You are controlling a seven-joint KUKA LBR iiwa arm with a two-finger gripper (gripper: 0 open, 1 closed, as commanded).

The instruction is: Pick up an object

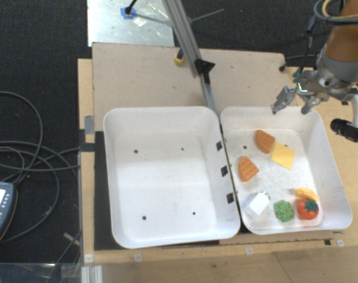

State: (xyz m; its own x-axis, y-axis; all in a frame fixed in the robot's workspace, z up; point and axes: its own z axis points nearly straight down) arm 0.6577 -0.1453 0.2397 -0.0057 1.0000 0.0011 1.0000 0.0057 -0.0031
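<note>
The end effector (294, 102) hovers spread and empty over the far rim of the right bin (332, 152). Toy foods lie below: yellow block (283, 155), two orange pieces, green and red items nearest. A clean pick likely means descending squarely over one. The bench (143, 75) is tan board; cables trail left.

Dark carpet floor (37, 52), loose black cables (26, 146), tan wooden bench (138, 75).

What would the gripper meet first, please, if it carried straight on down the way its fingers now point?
Probably the far rim of the right bin, just under the open gripper; depth is unclear, so it might land just inside on bare floor.
</note>
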